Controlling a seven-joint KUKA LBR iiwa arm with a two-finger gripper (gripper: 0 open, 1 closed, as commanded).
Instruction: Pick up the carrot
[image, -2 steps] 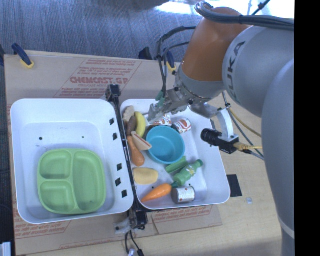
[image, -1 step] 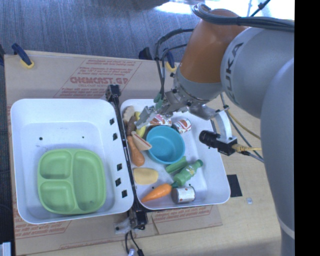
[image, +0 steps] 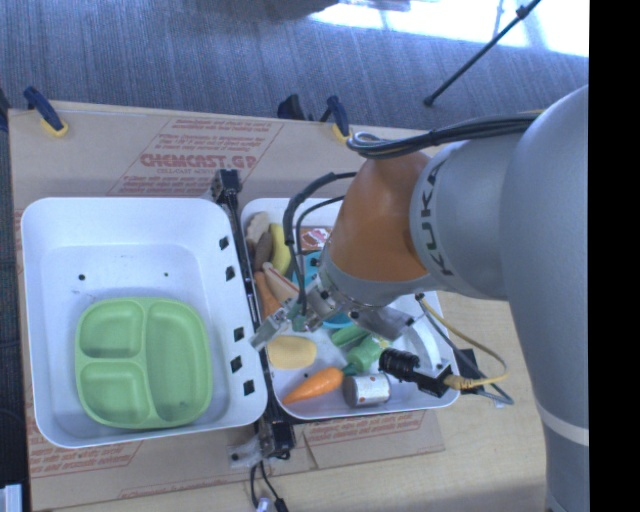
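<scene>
Carrot (image: 314, 384) lies by the near edge of the right bin (image: 440, 398), a silver can (image: 366, 389) just right of it and a pale yellow piece (image: 291, 351) just behind. Farther back, the fingers (image: 283, 325) hang near the bin's left wall; whether they're apart, I can't tell. The left bin (image: 50, 232) holds a green tray (image: 145, 363).

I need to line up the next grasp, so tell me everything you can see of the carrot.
The carrot is a small orange toy-like piece, smooth and plastic-looking, tapered to a point at its left end. It lies flat on the floor of the right bin, near the front wall, angled slightly upward toward the right. A pale yellow round piece sits just behind it, and a silver can lies at its thick end, seemingly touching. The tool is above and behind it, not touching.
</scene>
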